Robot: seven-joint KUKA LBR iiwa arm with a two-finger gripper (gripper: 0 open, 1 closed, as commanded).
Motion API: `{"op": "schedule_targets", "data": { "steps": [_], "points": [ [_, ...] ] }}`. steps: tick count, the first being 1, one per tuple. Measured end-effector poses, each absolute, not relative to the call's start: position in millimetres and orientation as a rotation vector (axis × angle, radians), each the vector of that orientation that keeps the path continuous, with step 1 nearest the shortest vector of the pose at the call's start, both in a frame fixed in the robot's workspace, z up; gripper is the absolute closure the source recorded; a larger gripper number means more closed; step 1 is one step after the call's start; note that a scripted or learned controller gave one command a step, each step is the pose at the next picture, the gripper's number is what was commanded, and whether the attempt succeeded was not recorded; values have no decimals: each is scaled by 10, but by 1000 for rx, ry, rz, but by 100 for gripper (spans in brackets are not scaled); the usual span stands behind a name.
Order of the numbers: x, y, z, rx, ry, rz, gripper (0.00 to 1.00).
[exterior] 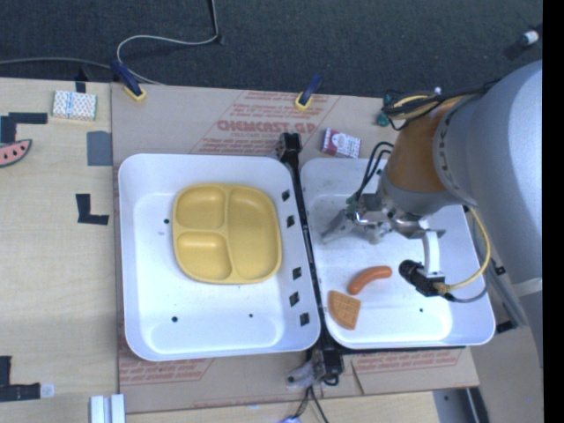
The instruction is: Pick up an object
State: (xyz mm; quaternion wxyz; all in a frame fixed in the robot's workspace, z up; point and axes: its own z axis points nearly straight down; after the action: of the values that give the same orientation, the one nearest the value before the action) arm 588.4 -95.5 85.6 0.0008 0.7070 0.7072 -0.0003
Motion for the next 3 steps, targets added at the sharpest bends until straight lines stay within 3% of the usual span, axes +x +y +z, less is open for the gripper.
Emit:
{"op": "schedule_targets", "data": {
  "steps": [1,2,3],
  "points": [
    [5887,-958,952,2219,2219,0,100],
    [5886,-957,951,2219,2219,0,0],
    [6094,-968,853,2222,2223,0,0]
  ]
}}
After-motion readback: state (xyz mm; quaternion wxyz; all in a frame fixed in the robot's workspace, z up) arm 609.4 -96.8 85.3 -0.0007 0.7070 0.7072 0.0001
